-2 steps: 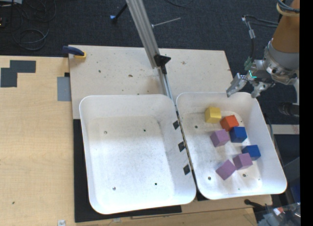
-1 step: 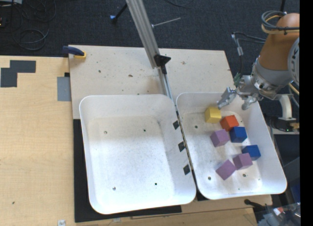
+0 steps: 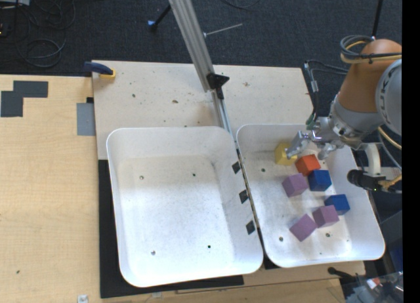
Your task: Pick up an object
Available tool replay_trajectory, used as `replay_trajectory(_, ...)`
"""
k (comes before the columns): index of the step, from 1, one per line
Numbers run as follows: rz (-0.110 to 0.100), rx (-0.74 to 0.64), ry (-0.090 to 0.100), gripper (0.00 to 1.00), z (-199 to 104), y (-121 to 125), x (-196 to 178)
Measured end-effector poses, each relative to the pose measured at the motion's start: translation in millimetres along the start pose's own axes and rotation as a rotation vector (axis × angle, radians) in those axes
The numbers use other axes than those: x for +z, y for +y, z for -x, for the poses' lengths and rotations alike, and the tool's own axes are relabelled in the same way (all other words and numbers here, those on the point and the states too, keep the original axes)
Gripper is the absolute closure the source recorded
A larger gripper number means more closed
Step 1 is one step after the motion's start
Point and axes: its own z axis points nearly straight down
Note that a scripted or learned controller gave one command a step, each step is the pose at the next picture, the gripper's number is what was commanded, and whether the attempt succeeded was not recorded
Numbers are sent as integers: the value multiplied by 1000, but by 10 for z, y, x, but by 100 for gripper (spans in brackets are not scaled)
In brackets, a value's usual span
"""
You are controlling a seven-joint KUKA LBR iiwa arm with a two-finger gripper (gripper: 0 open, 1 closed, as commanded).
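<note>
No brand, label or legible writing can be read on any item.

Camera view: the grey arm with the orange band (image 3: pixel 367 79) reaches in from the right over the right shallow white bin (image 3: pixel 367 246). The two-finger gripper (image 3: pixel 307 139) sits low at the bin's upper part. Whether it is spread or pressed together cannot be told.

The small yellow block (image 3: pixel 284 155) lies just beside the gripper, to its lower left. The orange cube (image 3: pixel 307 164) lies just below it. Two blue cubes (image 3: pixel 320 180) and three purple cubes (image 3: pixel 294 185) lie nearer the camera. The left shallow white bin (image 3: pixel 131 144) stands alongside.

Blocks (image 3: pixel 314 190) in the right bin (image 3: pixel 367 246) (left bin (image 3: pixel 131 164) alongside)
</note>
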Motion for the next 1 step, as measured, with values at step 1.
replay_trajectory(1, 18, 2, -5, 0, 20, 40, 102)
